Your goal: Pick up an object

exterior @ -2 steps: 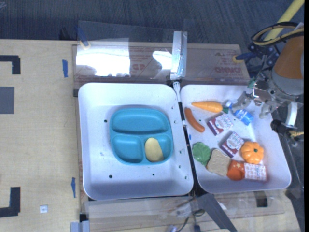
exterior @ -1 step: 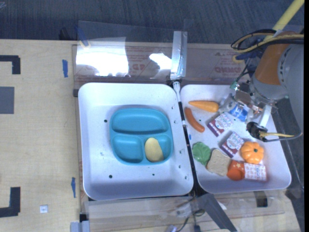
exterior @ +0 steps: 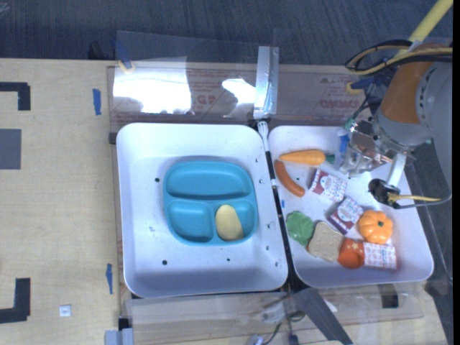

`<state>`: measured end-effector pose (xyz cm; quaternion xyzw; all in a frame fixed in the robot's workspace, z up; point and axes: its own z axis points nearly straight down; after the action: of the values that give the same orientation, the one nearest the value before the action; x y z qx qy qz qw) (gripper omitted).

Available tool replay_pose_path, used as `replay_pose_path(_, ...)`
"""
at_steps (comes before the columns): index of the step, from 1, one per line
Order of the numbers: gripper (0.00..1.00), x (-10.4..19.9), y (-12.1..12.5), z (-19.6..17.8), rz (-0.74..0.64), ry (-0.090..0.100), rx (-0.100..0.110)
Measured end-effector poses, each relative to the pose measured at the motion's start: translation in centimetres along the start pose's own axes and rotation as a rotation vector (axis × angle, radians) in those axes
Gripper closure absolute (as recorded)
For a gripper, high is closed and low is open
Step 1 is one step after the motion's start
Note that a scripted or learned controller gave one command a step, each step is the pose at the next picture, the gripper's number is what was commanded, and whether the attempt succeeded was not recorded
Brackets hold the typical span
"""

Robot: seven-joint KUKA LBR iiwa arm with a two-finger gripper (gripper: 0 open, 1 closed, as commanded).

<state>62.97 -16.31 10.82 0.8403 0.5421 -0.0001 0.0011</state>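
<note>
The arm (exterior: 413, 95) comes in from the upper right of the frame, grey with its orange band showing just above the wrist, and the gripper (exterior: 357, 158) hangs over the upper part of the right bin (exterior: 424, 261). Whether it is wide, narrow or closed on anything cannot be told from this angle; nothing is plainly seen gripped there.

Just left of the gripper lies a toy carrot (exterior: 302, 157), orange and pointing left, near the bin's top edge. Below it, close to the divider between the bins, sits a reddish sausage (exterior: 289, 178), angled down toward the right. Between the carrot and the middle of the bin is a small red-and-white packet (exterior: 328, 185), and lower right of that a second small carton (exterior: 346, 213).

Lower in the right bin there is a cluster: a green leafy piece (exterior: 300, 226) at the left, a slice of bread (exterior: 325, 241) touching it, a red tomato (exterior: 350, 254) just beside the bread, a small orange pumpkin (exterior: 376, 226) above, and a red-and-white box (exterior: 380, 256) at the bottom right, against the tomato.

Over in the left bin (exterior: 144, 192), centre of the frame, rests a blue compartment tray (exterior: 208, 182). A yellow potato-like piece (exterior: 229, 222) sits in its lower right compartment.
</note>
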Motion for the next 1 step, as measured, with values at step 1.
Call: replay_pose_path(1,0.00,0.02,-0.03,0.05,0.000,0.000,0.001)
